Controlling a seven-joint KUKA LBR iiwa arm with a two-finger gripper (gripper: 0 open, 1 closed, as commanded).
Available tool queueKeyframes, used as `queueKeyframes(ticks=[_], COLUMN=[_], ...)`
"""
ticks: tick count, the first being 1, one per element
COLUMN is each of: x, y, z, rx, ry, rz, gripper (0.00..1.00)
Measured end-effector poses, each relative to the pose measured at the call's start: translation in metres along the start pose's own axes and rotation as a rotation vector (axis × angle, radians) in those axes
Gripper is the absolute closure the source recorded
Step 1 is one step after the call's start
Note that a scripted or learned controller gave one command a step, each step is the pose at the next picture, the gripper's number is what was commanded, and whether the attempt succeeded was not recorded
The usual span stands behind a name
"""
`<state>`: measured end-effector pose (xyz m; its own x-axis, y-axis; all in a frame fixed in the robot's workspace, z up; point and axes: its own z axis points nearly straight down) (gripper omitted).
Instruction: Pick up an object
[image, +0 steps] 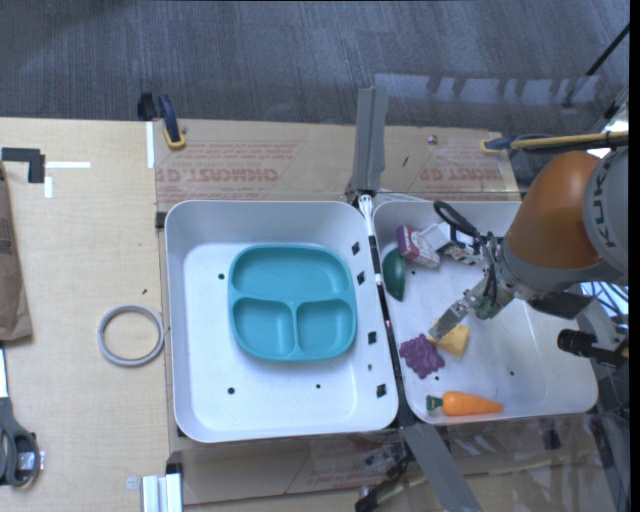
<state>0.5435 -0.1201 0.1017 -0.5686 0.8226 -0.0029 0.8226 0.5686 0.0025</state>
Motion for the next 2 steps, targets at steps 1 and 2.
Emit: queueKeyframes(ticks=[1, 2], x=[-0.068, -0.082], y=[0.031, 0.062], z=[0.010, 0.013], rx=[0.003, 0.046], ry=[0.002, 0.027], rz=[-0.061, 0.085], gripper=[0.00, 0.00])
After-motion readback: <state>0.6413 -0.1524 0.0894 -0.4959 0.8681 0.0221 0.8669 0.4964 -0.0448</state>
